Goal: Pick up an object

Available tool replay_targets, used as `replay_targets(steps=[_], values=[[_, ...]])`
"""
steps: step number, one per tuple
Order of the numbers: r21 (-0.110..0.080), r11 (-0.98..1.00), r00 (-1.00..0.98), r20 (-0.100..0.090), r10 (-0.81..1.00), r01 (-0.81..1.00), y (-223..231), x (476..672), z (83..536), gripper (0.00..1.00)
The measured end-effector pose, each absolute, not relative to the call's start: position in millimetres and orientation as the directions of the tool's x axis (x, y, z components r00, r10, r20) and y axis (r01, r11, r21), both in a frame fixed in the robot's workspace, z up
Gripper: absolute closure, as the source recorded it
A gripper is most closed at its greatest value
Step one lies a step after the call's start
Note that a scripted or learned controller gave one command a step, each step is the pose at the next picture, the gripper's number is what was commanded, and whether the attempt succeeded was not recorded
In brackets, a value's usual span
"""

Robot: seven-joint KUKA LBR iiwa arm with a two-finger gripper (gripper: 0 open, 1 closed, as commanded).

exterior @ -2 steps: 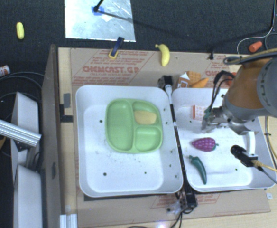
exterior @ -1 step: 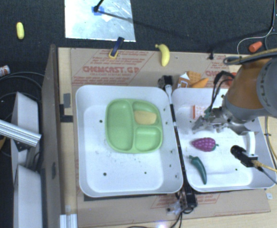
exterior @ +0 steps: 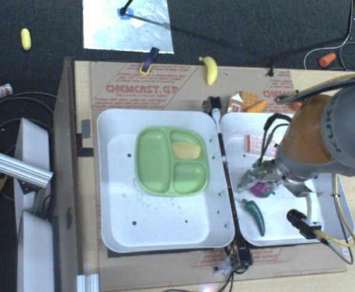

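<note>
Gripper (exterior: pixel 258 178) is down in the right bin (exterior: pixel 299 236), right over a purple toy (exterior: pixel 262 190); can't tell how it's set. Green pepper (exterior: pixel 254 215) lies just beside it.

Both bins (exterior: pixel 123 224) look like smooth white plastic. The green tray (exterior: pixel 156 163) is matt plastic; the bench (exterior: pixel 141 87) at twelve o'clock looks like printed cardboard.
</note>
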State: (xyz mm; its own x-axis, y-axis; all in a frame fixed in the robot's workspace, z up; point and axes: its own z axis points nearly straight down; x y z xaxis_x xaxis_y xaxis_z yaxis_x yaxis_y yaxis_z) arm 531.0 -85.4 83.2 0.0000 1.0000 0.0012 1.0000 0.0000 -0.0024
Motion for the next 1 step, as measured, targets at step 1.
replay_targets(steps=[1], values=[[0.002,0.0,0.0,0.001,1.0,1.0,-86.3,533.2,94.4,1.0]])
